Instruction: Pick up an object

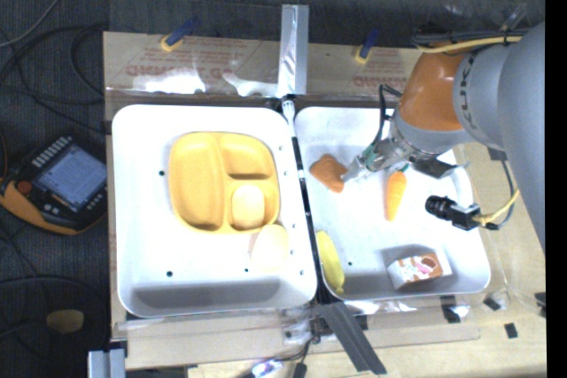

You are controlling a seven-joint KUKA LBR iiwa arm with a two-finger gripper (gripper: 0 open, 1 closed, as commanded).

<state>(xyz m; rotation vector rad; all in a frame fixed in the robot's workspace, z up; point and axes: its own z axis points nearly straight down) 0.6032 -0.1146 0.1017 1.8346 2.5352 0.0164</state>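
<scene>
fingers (356, 172) reach down and to the left in the back half of the right bin (434, 236), their tips right at the edge of an orange-brown lump (325, 173). at this slant they read as one narrow pale point, so i cannot tell whether they are parted or pressed together, and nothing can be seen caught between them. the arm (521, 102) comes in from the right, its orange band sitting over the bin's back right corner.

the orange-brown lump lies near the wall that the two bins share, toward the back. just to the right of the fingers lies a carrot (395, 193), thick end toward the back and point toward the front, apart from the lump. a small white carton (415, 270) with orange and red print lies on its side near the front right corner. a yellow fruit (330, 261) lies along the left wall at the front, touching it.

the left bin (142, 226) holds a yellow divided tray (213, 181) lying flat in the middle. a pale cream piece (271, 243) sits just beside the tray's front right corner.

both bins stand side by side on the worktop (133, 71). on the floor to the left lies a black and orange handset (58, 186).
</scene>
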